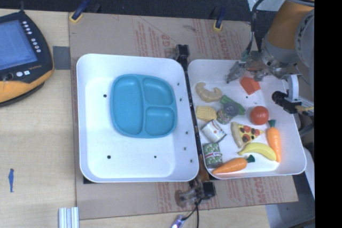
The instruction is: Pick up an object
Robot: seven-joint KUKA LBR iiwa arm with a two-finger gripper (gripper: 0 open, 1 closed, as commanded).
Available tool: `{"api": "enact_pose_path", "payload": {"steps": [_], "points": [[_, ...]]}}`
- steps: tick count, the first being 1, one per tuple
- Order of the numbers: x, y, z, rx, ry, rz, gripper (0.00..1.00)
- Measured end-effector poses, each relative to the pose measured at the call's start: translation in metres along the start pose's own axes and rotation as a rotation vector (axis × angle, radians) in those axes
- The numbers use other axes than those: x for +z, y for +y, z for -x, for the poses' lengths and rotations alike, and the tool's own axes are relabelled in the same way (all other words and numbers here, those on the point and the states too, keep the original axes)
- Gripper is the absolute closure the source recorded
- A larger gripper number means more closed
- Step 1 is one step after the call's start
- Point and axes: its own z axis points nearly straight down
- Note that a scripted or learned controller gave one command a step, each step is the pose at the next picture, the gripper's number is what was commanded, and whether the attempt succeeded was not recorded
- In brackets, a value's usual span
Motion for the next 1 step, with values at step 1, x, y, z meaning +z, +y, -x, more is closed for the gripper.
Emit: {"api": "enact_pose_path", "payload": {"steps": [1], "points": [[-0.0147, 0.0021, 0.0031, -0.001, -0.006, 0.006, 1.0]]}}
